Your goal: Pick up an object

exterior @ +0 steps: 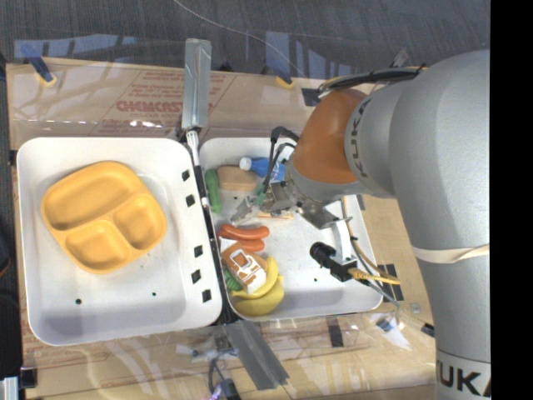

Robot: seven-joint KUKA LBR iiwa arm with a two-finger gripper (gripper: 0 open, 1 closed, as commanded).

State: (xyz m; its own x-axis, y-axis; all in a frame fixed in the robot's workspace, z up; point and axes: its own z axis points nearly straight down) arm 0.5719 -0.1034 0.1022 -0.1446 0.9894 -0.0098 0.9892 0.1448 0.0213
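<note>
Yellow tray [103, 216]: plastic, three compartments, sitting tilted in the left bin [33, 248], so it's well to the left of the divider [196, 215] where the two bins meet.
Right bin [366, 294]: just right of that divider, and pretty much all the small stuff is piled on the side nearest it.
Banana [260, 294]: yellow, curled at the near end of the right bin, right beside the divider.
Orange packet [241, 265]: orange with white print, lying on top of the banana, touching it, also hard up against the divider.
Hot dog [244, 232]: orange-red toy sausage, lying crosswise just past the packet, close to the divider.
Green thing [213, 189]: long and skinny, running along the divider at the far end of the right bin.
Tan block [237, 179]: just right of the green thing, with a small white and blue item [252, 166] beside it, can't make out what that is.
Arm [416, 165]: big grey body with the orange band [326, 144], reaching over the right bin from the side away from the divider.
Tool [265, 200]: down low in the right bin, just past the hot dog and a bit right of the divider. Honestly can't tell what its state is, too cluttered there.
Desk [108, 98]: brown board under clear plastic sheet beyond the bins.
</note>
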